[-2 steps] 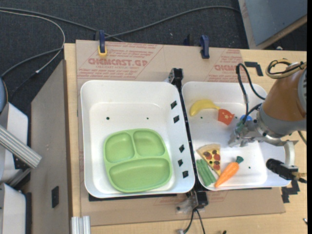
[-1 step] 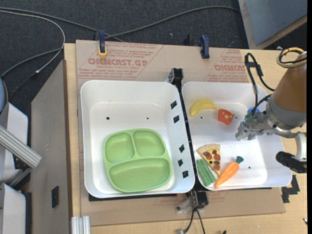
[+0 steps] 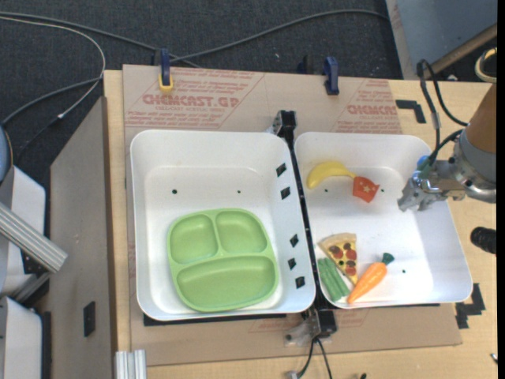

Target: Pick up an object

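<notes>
The fingers (image 3: pixel 412 198) sit over the right edge of the right bin (image 3: pixel 442 235), reaching in from the right side of the view on the grey arm (image 3: pixel 481 152). They are small and blurred here, and whether they are spread or closed I cannot tell; nothing shows between them.

To the left of the fingers, near but apart from them, lies a small red piece (image 3: pixel 364 188), and just beyond it a yellow banana (image 3: pixel 327 172), its tip close to the red piece. Both lie toward the far wall of the right bin. The white floor between the fingers and the red piece is bare.

Lower and to the left of the fingers, toward the near wall, three things are bunched together: a pizza slice (image 3: pixel 341 251), a green vegetable (image 3: pixel 333 279) just below it, and an orange carrot (image 3: pixel 368 281) with a green top, lying aslant beside the green vegetable. The carrot lies close to the near rim. A stretch of bare bin floor lies between this bunch and the fingers.

Well to the left, past the black divider (image 3: pixel 293 204) where the two bins meet, the left bin (image 3: pixel 150 212) holds a green compartment plate (image 3: pixel 223 257) in its near half, its near edge close to that bin's near wall. Both bins rest on a cardboard-covered worktop (image 3: pixel 237 93)
</notes>
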`<state>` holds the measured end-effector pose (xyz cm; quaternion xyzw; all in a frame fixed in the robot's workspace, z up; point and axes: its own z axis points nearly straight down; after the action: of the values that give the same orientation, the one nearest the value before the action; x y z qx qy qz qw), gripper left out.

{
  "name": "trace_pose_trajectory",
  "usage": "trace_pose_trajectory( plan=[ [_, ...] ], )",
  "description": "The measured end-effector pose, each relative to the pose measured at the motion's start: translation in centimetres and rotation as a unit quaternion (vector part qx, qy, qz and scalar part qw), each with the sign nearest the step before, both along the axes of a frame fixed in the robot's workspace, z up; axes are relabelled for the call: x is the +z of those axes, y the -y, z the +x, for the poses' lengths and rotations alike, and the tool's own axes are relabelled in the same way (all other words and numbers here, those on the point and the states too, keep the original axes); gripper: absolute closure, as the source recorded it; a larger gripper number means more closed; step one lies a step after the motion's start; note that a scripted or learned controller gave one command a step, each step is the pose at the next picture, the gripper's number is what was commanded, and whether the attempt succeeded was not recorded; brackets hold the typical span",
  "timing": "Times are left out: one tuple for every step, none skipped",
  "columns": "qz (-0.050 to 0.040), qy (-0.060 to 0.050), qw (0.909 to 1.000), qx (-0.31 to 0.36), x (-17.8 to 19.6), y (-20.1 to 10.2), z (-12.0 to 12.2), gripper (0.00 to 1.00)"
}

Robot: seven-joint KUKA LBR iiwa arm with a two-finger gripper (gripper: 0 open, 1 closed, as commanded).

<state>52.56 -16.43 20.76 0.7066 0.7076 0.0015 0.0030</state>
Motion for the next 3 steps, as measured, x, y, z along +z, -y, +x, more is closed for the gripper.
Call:
trace_pose_trajectory(
  plan=[
    [-0.0001, 0.001, 1.0, 0.001, 6.2, -0.1, 0.8, 1.0],
    [0.0023, -0.005, 1.0, 0.002, 4.7, -4.8, 0.8, 1.0],
    [0.0025, -0.005, 1.0, 0.003, 3.6, -11.0, 0.9, 1.0]
  ],
)
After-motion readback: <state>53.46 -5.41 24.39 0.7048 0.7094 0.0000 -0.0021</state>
